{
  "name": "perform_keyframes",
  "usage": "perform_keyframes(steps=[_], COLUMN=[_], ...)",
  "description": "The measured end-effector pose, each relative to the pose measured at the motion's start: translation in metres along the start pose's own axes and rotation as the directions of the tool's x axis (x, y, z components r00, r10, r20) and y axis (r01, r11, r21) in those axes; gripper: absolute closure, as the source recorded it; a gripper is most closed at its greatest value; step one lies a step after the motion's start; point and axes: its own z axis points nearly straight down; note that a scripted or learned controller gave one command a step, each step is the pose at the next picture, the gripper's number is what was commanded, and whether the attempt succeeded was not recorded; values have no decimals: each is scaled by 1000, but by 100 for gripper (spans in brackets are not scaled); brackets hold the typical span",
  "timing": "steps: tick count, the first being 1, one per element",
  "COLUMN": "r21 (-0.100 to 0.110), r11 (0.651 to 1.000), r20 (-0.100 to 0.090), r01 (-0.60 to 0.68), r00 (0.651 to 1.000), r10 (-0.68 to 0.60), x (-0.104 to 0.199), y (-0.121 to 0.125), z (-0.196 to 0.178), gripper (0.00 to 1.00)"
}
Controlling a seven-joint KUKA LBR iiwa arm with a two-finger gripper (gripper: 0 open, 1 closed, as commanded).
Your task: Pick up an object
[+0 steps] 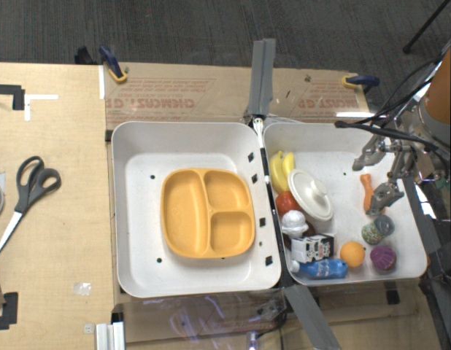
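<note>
The right bin (335,141) holds several small things. Among them are a yellow banana (282,168), a white bowl-like lid (311,194), an orange carrot-shaped piece (366,190), a grey-green lump (376,230), an orange ball (351,253), a purple ball (383,257), a blue bottle (324,270) and a black-and-white carton (313,249). My gripper (377,175) hangs over the right side of this bin, just right of the carrot piece. It is open, and nothing sits between its fingers.
The left bin (138,159) holds a yellow divided plate (209,212). Scissors (25,192) lie on the wooden bench at the far left. Cables and arm parts (422,133) crowd the right bin's right edge. A grey post (260,75) stands behind the bins.
</note>
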Motion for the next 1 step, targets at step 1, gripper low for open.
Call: perform_keyframes(steps=[1], r21=[-1], r11=[1000], r20=[-2], r01=[-8], r00=[1000], r10=[8], x=[25], y=[2], z=[142], gripper=[0])
